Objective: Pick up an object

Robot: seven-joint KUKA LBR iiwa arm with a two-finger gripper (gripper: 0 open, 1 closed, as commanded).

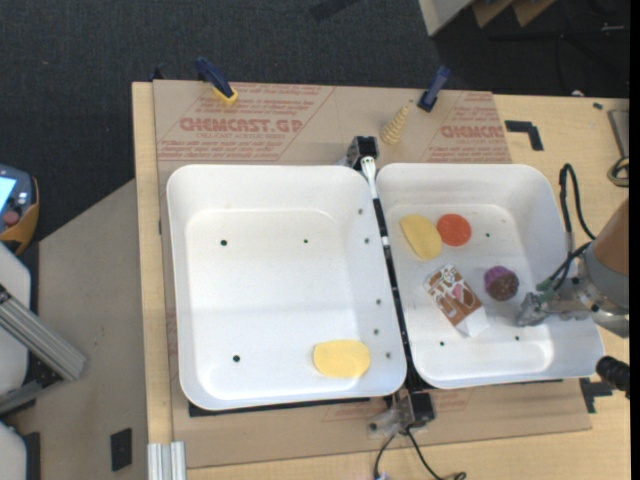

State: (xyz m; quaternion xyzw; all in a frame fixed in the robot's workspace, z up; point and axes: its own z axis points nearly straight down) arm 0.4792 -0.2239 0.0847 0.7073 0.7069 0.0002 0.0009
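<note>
Nearest us, yellow slab (341, 358) sits alone in the left bin (200, 298), while the end effector (528, 313), grip unreadable, hovers just right of the purple ball (501, 283) in the right bin (520, 363) — probably light, roundish, liable to roll, best pinched across its middle.

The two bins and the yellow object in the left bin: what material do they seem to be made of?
The bins look like thin moulded white plastic, smooth with a faint sheen: rounded corners, raised rims, small dark holes in the floor. The yellow object seems soft or rubbery, perhaps foam or moulded plastic: matte, rounded, with no hard edges. Its exact material cannot be told from this view.
</note>
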